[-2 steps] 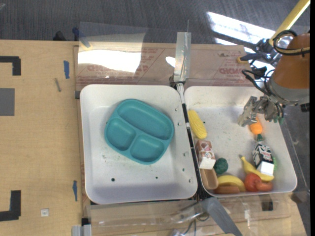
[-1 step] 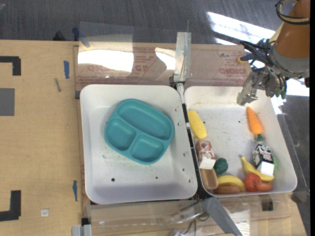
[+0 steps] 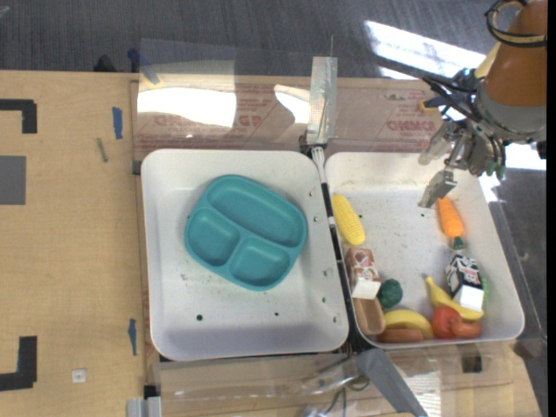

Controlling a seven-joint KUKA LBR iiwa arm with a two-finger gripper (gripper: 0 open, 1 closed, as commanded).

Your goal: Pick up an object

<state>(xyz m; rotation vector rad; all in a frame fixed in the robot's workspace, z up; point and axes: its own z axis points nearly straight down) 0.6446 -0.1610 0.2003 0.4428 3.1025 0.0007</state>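
Carrot in right bin, gripper just above it, spread, holding nothing

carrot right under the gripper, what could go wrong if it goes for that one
The carrot lies close to the right bin's far wall, so one side of the gripper may hit that wall on the way down. The carrot is small, round and tilted, so it could roll or slip out. A push could knock it into the milk carton just below.

The right bin holds toy food: a corn cob at nine o'clock and a carrot at two o'clock. A banana, tomato and small carton crowd its five o'clock corner.
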